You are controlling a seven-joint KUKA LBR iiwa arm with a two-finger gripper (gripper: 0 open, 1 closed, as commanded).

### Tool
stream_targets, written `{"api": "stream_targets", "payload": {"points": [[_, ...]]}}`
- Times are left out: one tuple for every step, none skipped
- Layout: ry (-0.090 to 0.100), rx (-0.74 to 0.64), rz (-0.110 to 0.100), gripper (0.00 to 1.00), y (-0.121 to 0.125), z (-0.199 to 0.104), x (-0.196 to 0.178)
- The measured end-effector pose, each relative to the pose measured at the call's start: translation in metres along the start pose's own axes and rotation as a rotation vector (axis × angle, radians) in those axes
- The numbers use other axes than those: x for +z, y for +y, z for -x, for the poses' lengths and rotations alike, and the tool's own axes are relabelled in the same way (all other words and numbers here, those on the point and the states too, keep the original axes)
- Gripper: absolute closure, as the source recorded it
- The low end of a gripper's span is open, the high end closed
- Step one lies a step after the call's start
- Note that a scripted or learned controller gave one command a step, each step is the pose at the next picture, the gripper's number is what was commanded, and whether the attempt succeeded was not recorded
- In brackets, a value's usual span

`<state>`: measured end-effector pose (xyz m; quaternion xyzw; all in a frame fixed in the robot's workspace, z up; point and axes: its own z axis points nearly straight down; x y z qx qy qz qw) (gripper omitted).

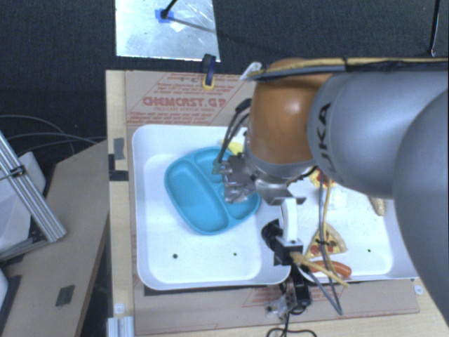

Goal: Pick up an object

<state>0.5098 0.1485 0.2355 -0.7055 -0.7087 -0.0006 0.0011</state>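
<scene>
Blue divided tray (200,195), oval, lying flat and slightly askew in the left white bin (158,258), toward its upper middle; right end hidden under the arm's wrist. Looks like moulded plastic: probably light, stiff, smooth and a little slippery, not fragile. Broad and shallow, so too wide to span across; best hold likely on the raised rim or on the thin ridge dividing the compartments, pinched from above. Slipping or tipping likely if pinched far from the middle.

Directly over the tray's right end, the claw (235,181), dark metal parts low against the blue surface. Cannot tell from this angle whether apart or together, nor whether anything is clamped.

Above it, orange band (280,125) and the bulky grey arm (379,139), reaching in from the right and covering much of the right bin (379,258). In that right bin, near its lower left, orange and yellow bits (330,255), too tangled to name. Under both bins, brown cardboard sheet (175,97) with red lettering on the worktop (77,181).
</scene>
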Motion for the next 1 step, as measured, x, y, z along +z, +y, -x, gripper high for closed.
{"api": "stream_targets", "payload": {"points": [[0.002,0.000,0.009,1.00,-0.0229,-0.0053,-0.0790]]}}
